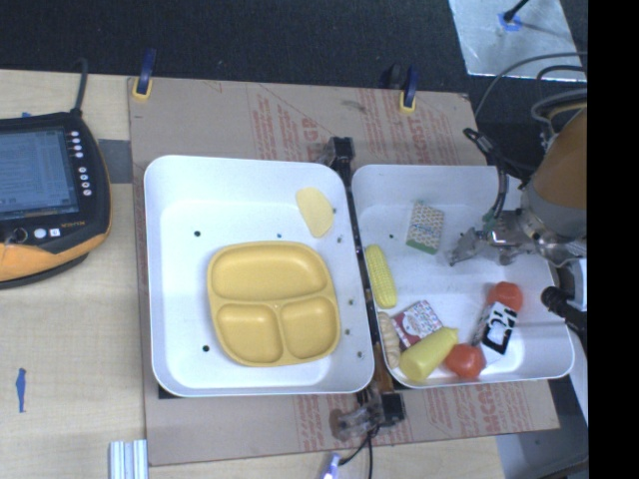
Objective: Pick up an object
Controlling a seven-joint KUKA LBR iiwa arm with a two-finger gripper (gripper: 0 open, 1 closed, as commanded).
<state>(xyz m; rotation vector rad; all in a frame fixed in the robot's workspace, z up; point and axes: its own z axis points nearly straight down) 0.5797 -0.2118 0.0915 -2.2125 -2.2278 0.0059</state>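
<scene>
My gripper [485, 251] hangs over the right side of the right bin [454, 183], its grey fingers spread open with nothing between them. Below it lie a red-orange piece [507, 294] and a black-and-white item [498, 328]. A pastel box [426, 227] sits to the gripper's left. Along the bin's left side lies a corn cob [379, 275]. At the near edge are a snack packet [420, 318], a yellow fruit shape [427, 354] and a red tomato [464, 360].
The left bin [180, 198] holds a yellow divided plate [273, 301] and a pale yellow slice [316, 211]. A tablet-like pendant [45, 193] lies on the bench at far left. Cables and the arm's orange band [567, 158] stand at the right.
</scene>
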